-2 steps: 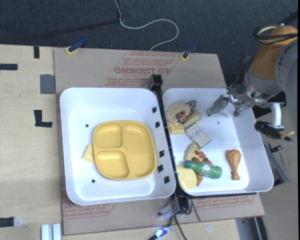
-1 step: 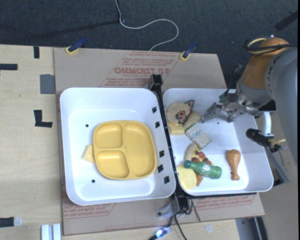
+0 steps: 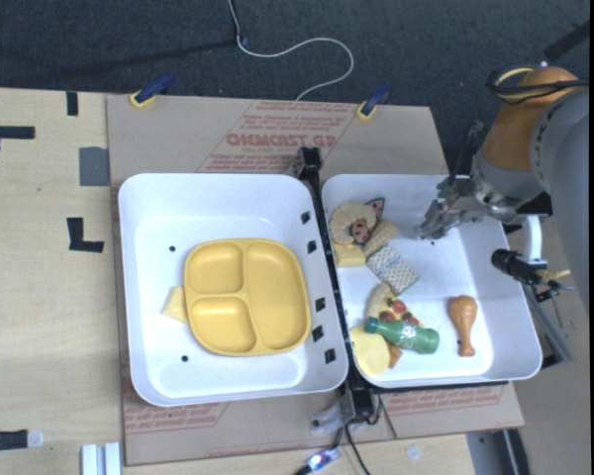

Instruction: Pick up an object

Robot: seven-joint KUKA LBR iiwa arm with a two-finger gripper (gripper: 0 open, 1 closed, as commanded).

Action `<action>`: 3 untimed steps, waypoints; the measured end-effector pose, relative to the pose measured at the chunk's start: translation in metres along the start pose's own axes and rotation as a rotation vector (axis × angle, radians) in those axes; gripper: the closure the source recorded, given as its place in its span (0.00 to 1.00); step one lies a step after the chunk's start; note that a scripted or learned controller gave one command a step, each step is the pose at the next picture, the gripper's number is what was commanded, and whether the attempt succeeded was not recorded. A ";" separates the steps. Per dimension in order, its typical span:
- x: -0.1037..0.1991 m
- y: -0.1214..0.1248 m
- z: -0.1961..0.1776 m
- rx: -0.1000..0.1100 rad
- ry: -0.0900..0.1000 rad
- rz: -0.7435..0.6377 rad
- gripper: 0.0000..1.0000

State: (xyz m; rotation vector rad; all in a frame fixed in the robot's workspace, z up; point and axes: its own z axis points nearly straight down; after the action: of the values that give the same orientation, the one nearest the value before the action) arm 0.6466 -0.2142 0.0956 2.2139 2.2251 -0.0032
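Red printed lettering runs across the cardboard sheet beneath the two white bins, along its far edge just beyond the left bin. The print appears upside down and mirrored from this camera, and the words are too blurred to read. No other text is legible.

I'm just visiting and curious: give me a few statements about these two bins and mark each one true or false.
1. A yellow divided plate lies in the left bin. True.
2. The green bottle lies in the left bin. False: it lies in the right bin, near its front edge.
3. The gripper hangs over the right bin's back part. True.
4. The toy drumstick sits on the yellow plate. False: it lies on the right bin's floor.
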 end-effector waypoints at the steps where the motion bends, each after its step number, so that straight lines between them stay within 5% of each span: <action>1: 0.006 -0.006 -0.048 -0.002 0.004 0.003 1.00; 3: -0.001 -0.003 -0.131 -0.002 0.003 0.003 1.00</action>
State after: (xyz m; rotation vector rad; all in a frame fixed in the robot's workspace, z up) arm 0.6436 -0.2148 0.2262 2.2182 2.2221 0.0026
